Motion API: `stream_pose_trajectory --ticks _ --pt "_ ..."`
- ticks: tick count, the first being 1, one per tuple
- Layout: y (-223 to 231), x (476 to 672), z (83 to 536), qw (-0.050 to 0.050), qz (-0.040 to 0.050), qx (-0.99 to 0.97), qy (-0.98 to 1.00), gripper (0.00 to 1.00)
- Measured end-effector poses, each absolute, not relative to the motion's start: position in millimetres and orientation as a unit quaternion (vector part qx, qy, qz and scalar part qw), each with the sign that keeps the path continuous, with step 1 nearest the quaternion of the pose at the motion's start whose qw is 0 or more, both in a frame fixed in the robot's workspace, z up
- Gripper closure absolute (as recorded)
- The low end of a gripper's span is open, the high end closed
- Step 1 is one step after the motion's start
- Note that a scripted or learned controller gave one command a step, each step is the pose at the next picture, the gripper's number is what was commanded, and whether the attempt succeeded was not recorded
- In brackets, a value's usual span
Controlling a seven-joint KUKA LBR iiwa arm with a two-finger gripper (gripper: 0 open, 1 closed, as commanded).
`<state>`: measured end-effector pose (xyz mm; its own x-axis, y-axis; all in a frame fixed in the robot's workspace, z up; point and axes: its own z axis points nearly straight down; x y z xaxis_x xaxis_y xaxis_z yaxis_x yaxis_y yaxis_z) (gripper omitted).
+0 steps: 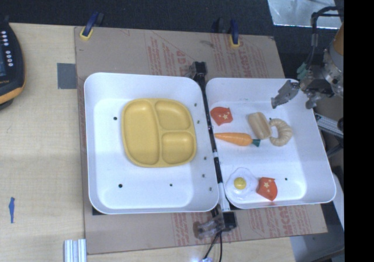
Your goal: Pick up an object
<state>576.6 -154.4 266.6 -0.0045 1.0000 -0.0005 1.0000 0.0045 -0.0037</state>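
Carrot beside bread roll

The arm is cut off at the right edge.

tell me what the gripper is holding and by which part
Nothing. The gripper hangs open above the right bin, apart from the croissant.

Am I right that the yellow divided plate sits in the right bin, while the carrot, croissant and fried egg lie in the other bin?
Not quite. The camera view shows the yellow divided plate in the left bin, not the right one. The rest holds: the carrot, croissant and fried egg lie in the other bin, the right bin.
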Motion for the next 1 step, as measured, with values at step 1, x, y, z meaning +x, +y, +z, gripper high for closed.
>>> stream_pose_trajectory --ticks 1 --pt "-140.5 602.9 176.3 0.004 0.0035 -0.704 -0.71 0.0"
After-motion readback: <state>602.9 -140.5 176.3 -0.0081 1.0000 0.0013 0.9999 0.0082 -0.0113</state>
